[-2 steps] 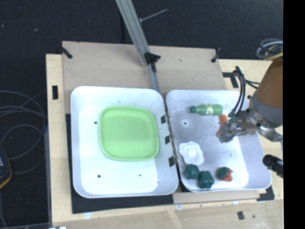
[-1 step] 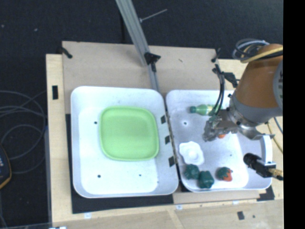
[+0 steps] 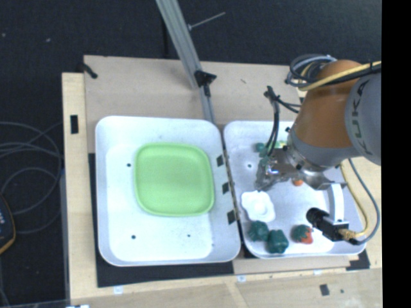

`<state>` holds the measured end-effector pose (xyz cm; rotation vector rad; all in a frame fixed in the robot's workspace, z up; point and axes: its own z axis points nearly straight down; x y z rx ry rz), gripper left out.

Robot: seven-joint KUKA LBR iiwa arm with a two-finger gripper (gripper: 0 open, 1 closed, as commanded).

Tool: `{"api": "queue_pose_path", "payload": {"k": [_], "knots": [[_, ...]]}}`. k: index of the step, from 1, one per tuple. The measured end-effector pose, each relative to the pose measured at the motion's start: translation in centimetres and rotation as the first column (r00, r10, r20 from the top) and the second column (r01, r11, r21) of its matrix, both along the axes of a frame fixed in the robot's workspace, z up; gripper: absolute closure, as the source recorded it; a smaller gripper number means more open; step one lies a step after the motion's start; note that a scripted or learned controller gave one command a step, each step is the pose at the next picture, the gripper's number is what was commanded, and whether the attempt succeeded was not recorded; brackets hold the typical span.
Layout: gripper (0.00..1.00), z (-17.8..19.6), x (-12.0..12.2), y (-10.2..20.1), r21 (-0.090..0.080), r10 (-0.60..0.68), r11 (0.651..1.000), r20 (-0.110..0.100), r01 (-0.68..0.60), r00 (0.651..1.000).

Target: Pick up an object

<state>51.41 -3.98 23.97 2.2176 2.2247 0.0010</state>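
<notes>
My gripper [image 3: 270, 172] hangs low over the middle of the right bin [image 3: 239, 140], with the orange-banded wrist above it hiding much of the bin's far half. A white lumpy object [image 3: 258, 205] lies just below the gripper, nearer the front. Two dark green objects [image 3: 268, 236] sit side by side at the front edge. A red and green object [image 3: 302, 234] lies to their right. A small teal piece [image 3: 259, 148] shows near the gripper's far side, and a small orange bit [image 3: 297, 183] peeks out under the wrist. Nothing is visibly held.
The left bin [image 3: 109, 172] holds a light green square plate [image 3: 173, 178] in its middle. A grey metal bar [image 3: 183, 37] slants from the top toward the gap between the bins. The bench edge runs around both bins.
</notes>
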Motion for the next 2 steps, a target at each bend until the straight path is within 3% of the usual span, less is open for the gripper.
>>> {"api": "queue_pose_path", "payload": {"k": [2], "knots": [[1.00, -0.4, 1.1, 9.5, 0.000, 0.000, 1.000, -0.001, 0.000, 1.000]]}}
